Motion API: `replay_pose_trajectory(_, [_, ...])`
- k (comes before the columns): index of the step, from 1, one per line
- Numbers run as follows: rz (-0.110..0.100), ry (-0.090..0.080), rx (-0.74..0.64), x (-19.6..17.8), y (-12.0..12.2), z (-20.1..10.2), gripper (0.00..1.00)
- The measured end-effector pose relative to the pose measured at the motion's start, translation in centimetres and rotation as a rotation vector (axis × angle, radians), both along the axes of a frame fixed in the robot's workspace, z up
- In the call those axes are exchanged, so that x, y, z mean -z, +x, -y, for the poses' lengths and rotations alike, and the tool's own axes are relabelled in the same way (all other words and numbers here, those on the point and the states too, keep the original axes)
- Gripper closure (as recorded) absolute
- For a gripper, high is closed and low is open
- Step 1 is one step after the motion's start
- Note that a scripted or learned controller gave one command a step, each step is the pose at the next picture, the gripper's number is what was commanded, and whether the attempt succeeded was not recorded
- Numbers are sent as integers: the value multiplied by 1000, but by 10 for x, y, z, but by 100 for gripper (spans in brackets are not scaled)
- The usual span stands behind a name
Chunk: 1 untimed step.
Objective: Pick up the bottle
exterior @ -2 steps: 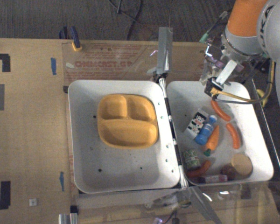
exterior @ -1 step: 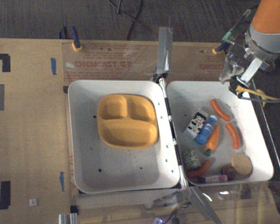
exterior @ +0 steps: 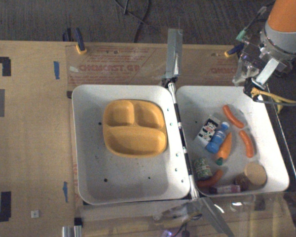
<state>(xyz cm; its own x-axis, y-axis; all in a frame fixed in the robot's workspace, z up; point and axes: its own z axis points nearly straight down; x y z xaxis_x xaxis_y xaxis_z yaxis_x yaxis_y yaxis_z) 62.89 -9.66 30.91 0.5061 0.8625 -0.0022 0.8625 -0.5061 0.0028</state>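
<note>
The bottle (exterior: 217,138) is small and blue with a pale cap, lying in the middle of the right bin (exterior: 192,105). It rests between a cow-print carton (exterior: 207,130) and an orange carrot (exterior: 225,147). My gripper (exterior: 246,69) hangs over the far right corner of that bin, well up and to the right of the bottle, with nothing seen in it.
The right bin also holds two orange sausages (exterior: 233,116) (exterior: 246,143), a green can (exterior: 202,168), a red sausage (exterior: 210,178), a tan round disc (exterior: 256,173) and a pink tube (exterior: 227,188). A yellow divided plate (exterior: 135,127) lies in the left bin (exterior: 89,172).
</note>
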Motion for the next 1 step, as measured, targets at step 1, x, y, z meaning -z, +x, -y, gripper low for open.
replay_pose_trajectory(1, [0, 2, 43, -1, 22, 6, 100])
